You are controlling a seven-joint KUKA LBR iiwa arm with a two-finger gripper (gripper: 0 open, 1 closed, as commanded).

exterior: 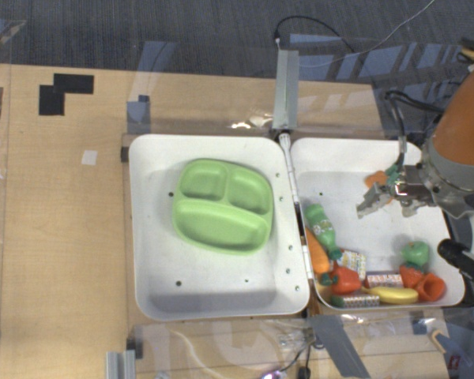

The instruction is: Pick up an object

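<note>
My gripper (374,201) hangs over the upper middle of the right bin (340,160), reaching in from the right below the arm's orange band. A small orange thing (376,180) shows right beside it; whether it is held I cannot tell. Toys crowd the bin's lower part: a green bottle (320,226), an orange carrot (319,256), a red pepper (346,279), a yellow banana (393,294), a green apple (415,253) and an orange cup (432,287). The gripper sits apart from these, above and to the right of the bottle.
The left bin (154,283) holds a green divided plate (222,205). A small striped box (383,279) lies between the pepper and the cup. A metal divider rail (287,93) runs back from between the bins. Cables trail at the back right.
</note>
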